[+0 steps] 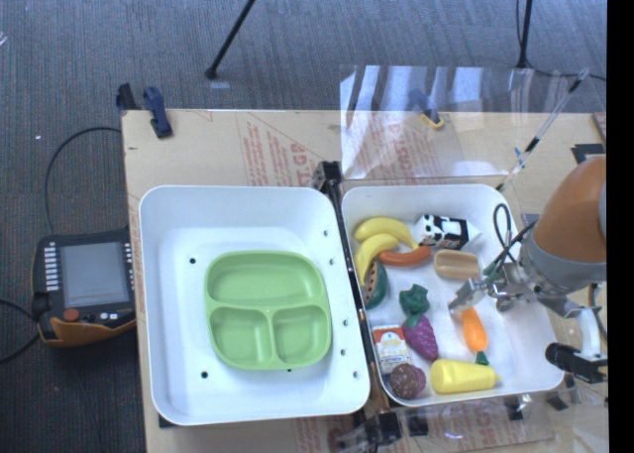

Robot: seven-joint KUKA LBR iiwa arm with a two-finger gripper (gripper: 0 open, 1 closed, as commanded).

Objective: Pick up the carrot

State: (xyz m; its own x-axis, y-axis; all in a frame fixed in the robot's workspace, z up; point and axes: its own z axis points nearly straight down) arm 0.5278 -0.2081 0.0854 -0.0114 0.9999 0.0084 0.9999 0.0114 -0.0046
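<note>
Carrot (475,328) in right bin (522,362), hand (474,295) just above it, finger spread unclear.

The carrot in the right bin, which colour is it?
Orange carrot with a green top, in the camera view.

Bins (158,243): smooth, glossy white plastic.
Plate (267,304): matt green plastic.
Bench (248,144): brown cardboard-like sheet.
Carrot (475,328): smooth orange plastic.

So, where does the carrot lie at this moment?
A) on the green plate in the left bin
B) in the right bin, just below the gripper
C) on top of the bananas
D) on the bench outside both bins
B: the carrot lies on the floor of the right bin, just below the gripper.
</note>
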